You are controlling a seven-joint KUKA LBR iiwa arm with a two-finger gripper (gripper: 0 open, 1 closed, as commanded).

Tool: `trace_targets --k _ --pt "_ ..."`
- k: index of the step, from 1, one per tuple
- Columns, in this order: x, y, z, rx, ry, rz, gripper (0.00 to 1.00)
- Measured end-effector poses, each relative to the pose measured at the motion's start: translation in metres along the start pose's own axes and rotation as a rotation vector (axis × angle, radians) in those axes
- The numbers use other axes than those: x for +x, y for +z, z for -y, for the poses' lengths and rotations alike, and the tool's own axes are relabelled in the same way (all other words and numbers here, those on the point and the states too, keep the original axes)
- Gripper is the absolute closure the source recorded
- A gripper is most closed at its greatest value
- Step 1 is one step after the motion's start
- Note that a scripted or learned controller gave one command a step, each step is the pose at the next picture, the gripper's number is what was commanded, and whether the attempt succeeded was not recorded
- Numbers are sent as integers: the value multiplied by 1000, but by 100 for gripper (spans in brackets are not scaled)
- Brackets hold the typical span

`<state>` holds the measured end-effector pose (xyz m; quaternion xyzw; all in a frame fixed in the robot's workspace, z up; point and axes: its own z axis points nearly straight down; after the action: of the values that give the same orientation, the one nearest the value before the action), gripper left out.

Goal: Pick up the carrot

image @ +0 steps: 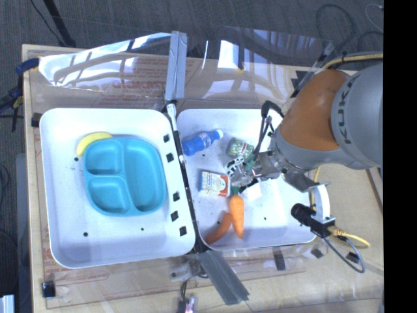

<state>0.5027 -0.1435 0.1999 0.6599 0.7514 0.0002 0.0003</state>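
Two white bins side by side on the worktop [39, 266]. Left bin [58, 194]: blue divided tray [124, 175], a yellow item [93, 139] partly hidden behind it. Right bin [273, 230]: carrot [237, 215] near the front wall, touching a sausage-like brown item [219, 229]; small carton [214, 183]; blue bottle [201, 141]; a green item [239, 149], hard to identify. Gripper [242, 175] just above the carrot's top end; the jaws' state cannot be told, blurred against clutter

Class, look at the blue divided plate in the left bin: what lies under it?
A yellow banana pokes out from under the blue plate at its upper-left edge; the rest is covered by the plate.
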Motion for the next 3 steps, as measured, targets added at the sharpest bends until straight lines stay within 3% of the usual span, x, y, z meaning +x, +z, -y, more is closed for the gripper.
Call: trace_targets --k 1,2,3 --pt "83 -48 11 0 -81 0 100" --pt "35 -94 21 -2 -404 3 100" --pt "35 -94 21 -2 -404 2 0"
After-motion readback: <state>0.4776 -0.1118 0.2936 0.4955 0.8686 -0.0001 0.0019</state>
